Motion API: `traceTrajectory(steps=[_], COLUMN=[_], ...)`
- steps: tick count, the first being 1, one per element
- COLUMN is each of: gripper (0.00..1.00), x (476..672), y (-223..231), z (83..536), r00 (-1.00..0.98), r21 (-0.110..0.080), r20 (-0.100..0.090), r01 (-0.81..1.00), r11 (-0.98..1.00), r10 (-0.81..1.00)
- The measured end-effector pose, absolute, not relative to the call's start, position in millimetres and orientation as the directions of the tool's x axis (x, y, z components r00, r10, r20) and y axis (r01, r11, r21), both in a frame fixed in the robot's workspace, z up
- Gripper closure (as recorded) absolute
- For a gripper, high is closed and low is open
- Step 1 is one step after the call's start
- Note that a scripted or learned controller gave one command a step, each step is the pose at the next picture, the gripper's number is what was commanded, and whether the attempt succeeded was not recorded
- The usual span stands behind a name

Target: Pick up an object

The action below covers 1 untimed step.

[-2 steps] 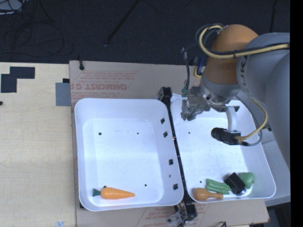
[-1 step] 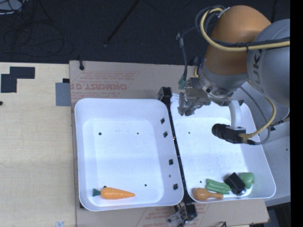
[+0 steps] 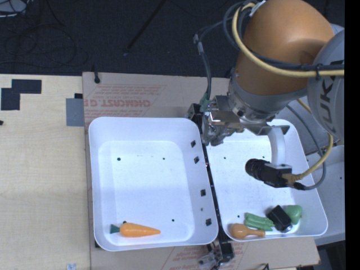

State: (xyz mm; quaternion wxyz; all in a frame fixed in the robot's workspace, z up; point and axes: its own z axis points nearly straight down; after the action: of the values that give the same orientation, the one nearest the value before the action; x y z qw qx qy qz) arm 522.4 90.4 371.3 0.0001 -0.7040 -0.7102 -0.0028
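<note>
- Above the right-hand bin point(image 3: 315, 207), the grey arm point(image 3: 281, 44) with its orange band fills the upper right of the view, reaching in from the right and bent low over the bin's far-left corner, a posture that suggests it is between moves, well apart from any object
- On the worktop point(image 3: 39, 167), two shallow white bins sit side by side on a sheet of brown cardboard point(image 3: 140, 94), their inner walls touching, presumably so objects can be shifted from one to the other with a short reach
- The left-hand bin point(image 3: 101, 134) carries a single toy carrot point(image 3: 139, 229), orange with a green stub, lying flat along the near wall
- At the near edge of the right-hand bin a small cluster lies close together: a green pod-shaped toy point(image 3: 259, 221), a black block point(image 3: 279, 217) resting partly over a paler green piece point(image 3: 293, 211), and an orange pear-like toy point(image 3: 246, 231) just beside the pod; these are the likely candidates for a pick, being nearest the arm's side
- The pincer point(image 3: 216, 129) hangs near the divider at the far end of the right-hand bin; its metal parts blur into the wrist hardware and it cannot be told whether it stands apart or together, and nothing is seen within it
- A dark cylindrical fitting point(image 3: 267, 172) juts from the wrist over the bin's middle, trailing a yellow hose
- Judged from this, no object has yet been lifted; the cluster's crowding could make a clean grasp awkward
</note>
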Motion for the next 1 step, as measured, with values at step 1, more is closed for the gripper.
traceTrajectory(steps=[1], gripper=[1.0], x=[481.1], y=[174.8], z=[422.7], r00=[-0.012], r21=[0.002], r20=[0.004], r01=[1.0], r11=[0.012], r10=[1.0])
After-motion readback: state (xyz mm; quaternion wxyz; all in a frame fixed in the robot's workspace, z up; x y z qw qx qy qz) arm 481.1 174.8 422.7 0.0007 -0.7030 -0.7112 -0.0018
